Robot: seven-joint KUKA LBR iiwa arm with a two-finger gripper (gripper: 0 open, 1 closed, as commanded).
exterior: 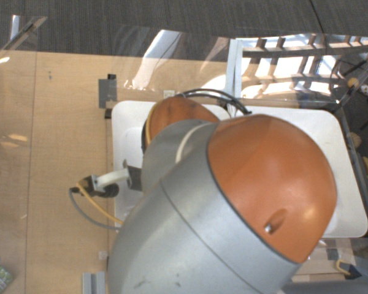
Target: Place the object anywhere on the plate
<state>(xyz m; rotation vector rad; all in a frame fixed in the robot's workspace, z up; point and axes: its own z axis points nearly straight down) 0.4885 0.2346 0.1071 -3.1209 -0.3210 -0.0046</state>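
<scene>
The grey arm [190, 225] looms close under the camera and spreads over most of the white bin [119, 133]. Its large orange joint cap [271, 179] takes up the middle. A second orange band [175, 112] lies farther back near the bin's far rim. The arm's bulk hides the bin floor beneath it. Only the bin's left rim and a strip of its right side [351, 182] are exposed.
A white fitting [109, 179] with grey and yellow cables [89, 206] sticks out over the bin's left rim onto the wooden bench [49, 139]. A black cable [216, 95] loops over the arm's back. A black bracket [108, 90] sits at the bin's far left corner, and a metal frame [294, 51] stands at the far right.
</scene>
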